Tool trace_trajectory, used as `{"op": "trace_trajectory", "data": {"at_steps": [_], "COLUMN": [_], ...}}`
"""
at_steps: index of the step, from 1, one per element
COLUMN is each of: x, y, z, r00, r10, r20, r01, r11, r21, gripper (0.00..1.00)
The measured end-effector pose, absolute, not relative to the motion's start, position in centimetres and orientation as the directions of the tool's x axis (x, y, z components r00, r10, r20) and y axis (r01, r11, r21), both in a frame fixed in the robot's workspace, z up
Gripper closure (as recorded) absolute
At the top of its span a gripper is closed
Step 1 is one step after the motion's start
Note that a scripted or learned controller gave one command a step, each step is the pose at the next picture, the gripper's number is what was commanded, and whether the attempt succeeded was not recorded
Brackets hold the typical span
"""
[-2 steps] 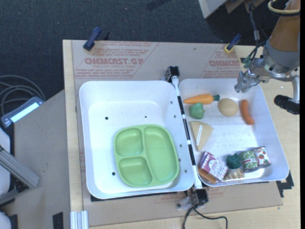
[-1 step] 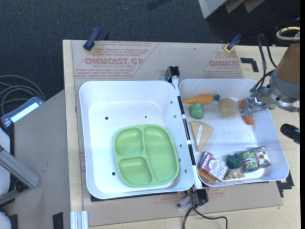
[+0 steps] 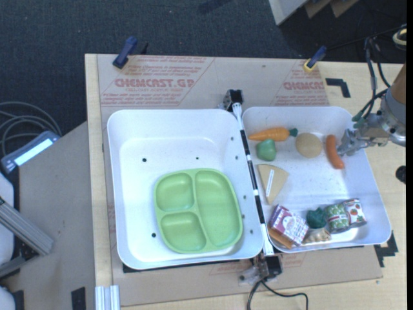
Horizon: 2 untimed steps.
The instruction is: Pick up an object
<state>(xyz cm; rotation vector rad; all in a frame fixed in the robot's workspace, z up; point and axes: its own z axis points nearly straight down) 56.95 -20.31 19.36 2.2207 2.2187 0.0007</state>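
Two shallow white plastic bins stand side by side on the bench. The left bin (image 3: 129,173) holds a green plastic tray with three compartments (image 3: 197,210), placed toward 5 o'clock of its floor. In the right bin (image 3: 377,199), an orange toy carrot (image 3: 270,134) lies at 11 o'clock, with a green round toy vegetable (image 3: 266,150) just below it. A beige round toy potato (image 3: 309,144) lies at 12 o'clock, and an orange toy sausage (image 3: 334,152) is beside it, toward 1 o'clock. A pale yellow cheese wedge (image 3: 273,180) lies at 9 o'clock. A small dark red printed packet (image 3: 288,225) lies at 7 o'clock, a dark green toy broccoli (image 3: 316,217) at 6 o'clock, and a green and red printed pouch (image 3: 345,214) touches it at 5 o'clock. The gripper (image 3: 352,141) is at the bin's 2 o'clock edge, just right of the sausage.
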Motion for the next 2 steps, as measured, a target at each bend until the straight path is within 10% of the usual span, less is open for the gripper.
{"op": "trace_trajectory", "data": {"at_steps": [1, 2], "x": [62.4, 63.2], "y": [-19.2, -15.8], "z": [20.5, 11.4], "r00": [-0.001, -0.001], "r10": [1.0, 1.0], "r20": [-0.001, 0.001], "r01": [1.0, 1.0], "r11": [0.001, 0.001], "r21": [0.002, -0.002], "gripper": [1.0, 1.0]}}
